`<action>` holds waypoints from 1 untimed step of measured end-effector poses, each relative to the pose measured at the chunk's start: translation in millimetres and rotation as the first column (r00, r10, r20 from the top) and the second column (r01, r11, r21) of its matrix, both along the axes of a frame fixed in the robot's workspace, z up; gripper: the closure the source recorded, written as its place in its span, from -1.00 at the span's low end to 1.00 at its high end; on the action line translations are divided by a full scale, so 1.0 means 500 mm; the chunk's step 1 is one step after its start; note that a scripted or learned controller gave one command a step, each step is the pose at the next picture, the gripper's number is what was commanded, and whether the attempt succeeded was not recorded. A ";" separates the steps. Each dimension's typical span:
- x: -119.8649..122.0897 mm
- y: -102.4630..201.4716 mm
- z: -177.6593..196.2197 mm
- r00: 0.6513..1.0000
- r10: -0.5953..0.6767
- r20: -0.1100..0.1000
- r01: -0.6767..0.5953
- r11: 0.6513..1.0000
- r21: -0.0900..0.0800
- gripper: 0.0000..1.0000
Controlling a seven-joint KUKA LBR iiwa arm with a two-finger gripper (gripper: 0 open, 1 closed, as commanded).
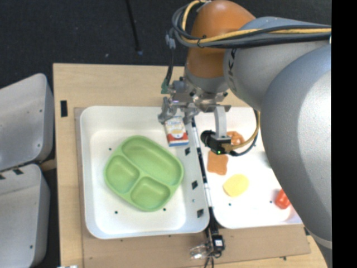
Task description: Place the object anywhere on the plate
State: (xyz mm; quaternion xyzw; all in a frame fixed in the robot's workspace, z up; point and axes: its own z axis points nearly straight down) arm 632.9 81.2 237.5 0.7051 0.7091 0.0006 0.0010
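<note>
Gripper (177,118) fingers pinch the top of a small carton (177,132), white with red and blue print, which hangs over the left bin (92,216) just beside the divided green plate (144,173), near its upper right rim. We judge the carry nearly done. We should shift a little further over the plate, lower until the carton rests in a compartment, then release.

Bright, even overhead light; soft shadows, slightly blurry, low-resolution detail.
</note>
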 end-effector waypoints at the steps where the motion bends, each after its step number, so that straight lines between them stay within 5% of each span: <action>1: 0.019 0.111 0.023 1.000 0.002 0.000 -0.002 1.000 0.002 1.00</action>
